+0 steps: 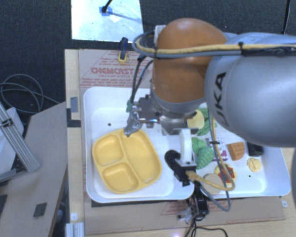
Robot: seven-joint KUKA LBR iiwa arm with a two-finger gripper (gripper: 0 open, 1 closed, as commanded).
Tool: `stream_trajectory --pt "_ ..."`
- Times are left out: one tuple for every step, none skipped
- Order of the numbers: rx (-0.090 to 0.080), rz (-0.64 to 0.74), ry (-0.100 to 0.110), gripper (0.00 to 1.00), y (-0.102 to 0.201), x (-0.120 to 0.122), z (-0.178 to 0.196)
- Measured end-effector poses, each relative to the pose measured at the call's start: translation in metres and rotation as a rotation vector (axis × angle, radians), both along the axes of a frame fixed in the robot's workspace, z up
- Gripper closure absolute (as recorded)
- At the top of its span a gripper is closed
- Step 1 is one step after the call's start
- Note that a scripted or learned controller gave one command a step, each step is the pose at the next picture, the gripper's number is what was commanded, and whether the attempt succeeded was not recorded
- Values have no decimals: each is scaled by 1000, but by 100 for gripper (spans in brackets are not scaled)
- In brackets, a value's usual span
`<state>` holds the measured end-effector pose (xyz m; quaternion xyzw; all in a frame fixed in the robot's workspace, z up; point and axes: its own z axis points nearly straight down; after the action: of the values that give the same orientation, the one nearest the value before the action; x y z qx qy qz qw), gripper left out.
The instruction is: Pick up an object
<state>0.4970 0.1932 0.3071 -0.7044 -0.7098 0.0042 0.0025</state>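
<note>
The pincer (pixel 132 126) sits low at the far rim of the yellow divided plate (pixel 123 164), which spreads from just under it toward the near wall of the white bin (pixel 96 107). I cannot tell how wide it stands. A sound grasp likely needs that rim squarely inside it, then a straight lift.

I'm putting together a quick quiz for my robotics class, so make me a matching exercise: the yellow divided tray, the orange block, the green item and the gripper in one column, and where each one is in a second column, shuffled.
Things
1. yellow divided tray
2. orange block
3. green item
4. gripper

Places
A. just left of the orange block
B. at the tray's far rim
C. lying in the left bin
D. between the green item and a small yellow piece

Pairs: 1-C, 2-D, 3-A, 4-B
</note>
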Motion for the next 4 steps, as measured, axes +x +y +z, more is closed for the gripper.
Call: stream_trajectory --pt "6 -11 -24 0 -60 -3 132" --pt "10 3 -22 0 1 -11 229" --pt "-1 -1 -1 0 29 -12 118" --pt "-3 -7 2 0 35 -12 -3"
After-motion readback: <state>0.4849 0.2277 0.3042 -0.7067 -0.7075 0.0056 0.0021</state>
